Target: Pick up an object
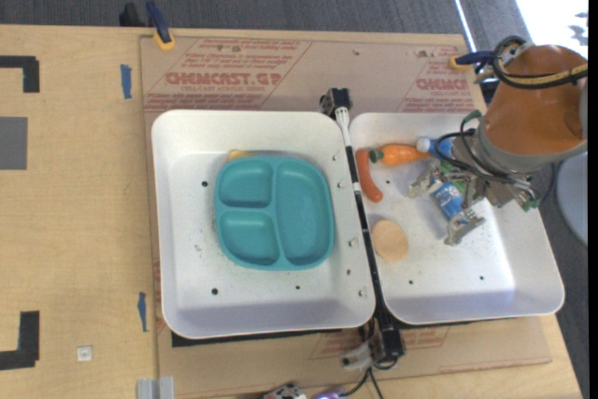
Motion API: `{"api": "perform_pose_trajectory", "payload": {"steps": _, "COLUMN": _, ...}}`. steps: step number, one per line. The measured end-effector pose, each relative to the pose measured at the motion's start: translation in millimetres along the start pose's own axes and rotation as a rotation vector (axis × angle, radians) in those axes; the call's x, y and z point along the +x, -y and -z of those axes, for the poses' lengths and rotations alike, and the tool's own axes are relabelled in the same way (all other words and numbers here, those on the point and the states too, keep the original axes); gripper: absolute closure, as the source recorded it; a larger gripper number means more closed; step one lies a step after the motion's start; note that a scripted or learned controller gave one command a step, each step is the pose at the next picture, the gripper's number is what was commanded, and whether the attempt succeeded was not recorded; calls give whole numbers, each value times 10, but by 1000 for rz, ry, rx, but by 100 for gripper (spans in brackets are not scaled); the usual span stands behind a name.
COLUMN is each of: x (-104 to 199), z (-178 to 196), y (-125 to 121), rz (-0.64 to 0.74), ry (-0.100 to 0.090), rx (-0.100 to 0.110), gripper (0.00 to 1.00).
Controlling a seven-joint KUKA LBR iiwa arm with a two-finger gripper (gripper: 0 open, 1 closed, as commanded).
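- Claw [455,201] down in right bin [523,290], far-right part, fingers spread around a small blue-and-white item [448,198]; whether gripped, cannot tell.
- Orange carrot [400,154] at far-left of same bin, red-orange piece [368,177] along left wall, tan round piece [391,239] nearer.
- Teal divided plate [276,211] in left bin [182,285].

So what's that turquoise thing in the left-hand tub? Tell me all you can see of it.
The turquoise tray is a divided plate, apparently smooth plastic, with rounded corners and three hollows: two smaller ones on the left, one long one on the right. It lies flat, slightly turned, near the middle of the left bin. A yellowish sliver peeks from behind its top edge.
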State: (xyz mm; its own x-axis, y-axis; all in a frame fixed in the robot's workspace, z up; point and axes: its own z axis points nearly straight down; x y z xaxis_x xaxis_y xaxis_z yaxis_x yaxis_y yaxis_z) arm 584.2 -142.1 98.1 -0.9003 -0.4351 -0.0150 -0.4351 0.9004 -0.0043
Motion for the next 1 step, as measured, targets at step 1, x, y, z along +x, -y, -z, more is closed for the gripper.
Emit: {"api": "perform_pose_trajectory", "payload": {"steps": 1, "x": -19, "z": 108, "y": 2, "rz": -3, "ry": 7, "rx": 2, "gripper": 100}}
